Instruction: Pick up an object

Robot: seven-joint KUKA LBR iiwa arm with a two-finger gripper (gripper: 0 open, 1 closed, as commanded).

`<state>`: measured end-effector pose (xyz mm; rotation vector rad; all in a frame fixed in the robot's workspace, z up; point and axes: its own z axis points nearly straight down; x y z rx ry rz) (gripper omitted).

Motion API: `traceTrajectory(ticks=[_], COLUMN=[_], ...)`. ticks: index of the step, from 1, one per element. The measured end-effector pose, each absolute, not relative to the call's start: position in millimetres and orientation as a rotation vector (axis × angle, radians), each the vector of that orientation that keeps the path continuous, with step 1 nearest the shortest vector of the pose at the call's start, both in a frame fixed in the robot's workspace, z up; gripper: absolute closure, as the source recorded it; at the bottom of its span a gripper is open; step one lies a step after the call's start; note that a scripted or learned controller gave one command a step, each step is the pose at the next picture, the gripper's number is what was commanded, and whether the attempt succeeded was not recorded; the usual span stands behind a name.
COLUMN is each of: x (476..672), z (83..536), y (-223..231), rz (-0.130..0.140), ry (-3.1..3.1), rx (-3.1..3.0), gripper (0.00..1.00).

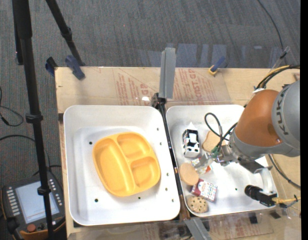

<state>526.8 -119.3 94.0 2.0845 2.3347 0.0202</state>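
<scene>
Where the grey arm with its orange band reaches in from 3 o'clock, we find the gripper low over the middle of the right bin. We cannot tell whether the gripper is spread or closed, nor whether it touches anything.

Two shallow white bins with smooth, rounded corners sit side by side on a pale wooden bench printed with red lettering.

The left bin holds one thing, a glossy yellow plastic tray. It is a rounded square moulded into three compartments and lies turned askew at the bin's centre.

We count five loose candidates for picking, all in the left half of the right bin and all near the gripper:
- One black-and-white block, boxy and patterned, lies at the gripper's 10 o'clock.
- One tan oval piece, matt and smooth, lies at 12 o'clock, just beside the block.
- One tan disc, flat and round, lies at 8 o'clock.
- One red-and-white packet, rectangular and printed, lies at 6 o'clock, touching or nearly touching the disc.
- One chocolate-chip cookie, round and speckled, lies at 7 o'clock against the bin's near rim, just below the packet.
</scene>
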Motion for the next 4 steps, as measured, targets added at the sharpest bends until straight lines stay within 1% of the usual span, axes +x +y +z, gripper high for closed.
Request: traceTrajectory(ticks=[1,2,3,4], x=[574.3,543.5,485.6,492.4], z=[92.6,93.5,92.6,90.5], y=[-99.9,-90.6,-97.6,-90.0], rz=[0.009,0.016,0.014,0.003], ry=[2.396,2.573,2.677,2.674], rx=[2.02,1.778,1.621,1.642], gripper=[0.0,0.0,0.0,0.0])
